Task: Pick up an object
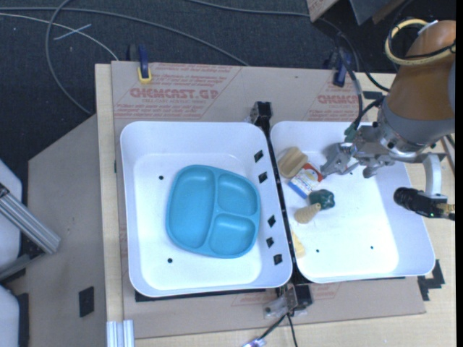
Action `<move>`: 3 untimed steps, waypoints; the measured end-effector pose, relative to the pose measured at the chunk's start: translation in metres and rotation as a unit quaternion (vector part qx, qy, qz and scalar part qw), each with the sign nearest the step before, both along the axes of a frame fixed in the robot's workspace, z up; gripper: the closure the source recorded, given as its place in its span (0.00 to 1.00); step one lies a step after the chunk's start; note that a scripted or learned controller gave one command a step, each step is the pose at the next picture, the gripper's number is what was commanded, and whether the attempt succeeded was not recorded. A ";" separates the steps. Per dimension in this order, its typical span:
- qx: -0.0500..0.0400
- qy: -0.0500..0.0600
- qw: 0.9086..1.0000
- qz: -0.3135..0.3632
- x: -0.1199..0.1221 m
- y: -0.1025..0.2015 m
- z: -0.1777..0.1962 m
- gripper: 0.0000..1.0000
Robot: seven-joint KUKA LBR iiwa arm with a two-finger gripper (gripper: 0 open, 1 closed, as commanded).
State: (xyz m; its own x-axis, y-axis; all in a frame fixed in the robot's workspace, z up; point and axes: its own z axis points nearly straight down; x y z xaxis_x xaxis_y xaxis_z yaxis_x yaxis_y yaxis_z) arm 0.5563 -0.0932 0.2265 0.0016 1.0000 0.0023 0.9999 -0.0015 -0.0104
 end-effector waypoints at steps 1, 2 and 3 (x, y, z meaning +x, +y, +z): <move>0.000 -0.004 1.000 0.001 0.002 0.000 0.004 0.00; 0.000 -0.002 1.000 0.000 0.001 -0.004 -0.039 0.00; 0.000 -0.002 1.000 0.000 0.004 -0.010 -0.086 0.00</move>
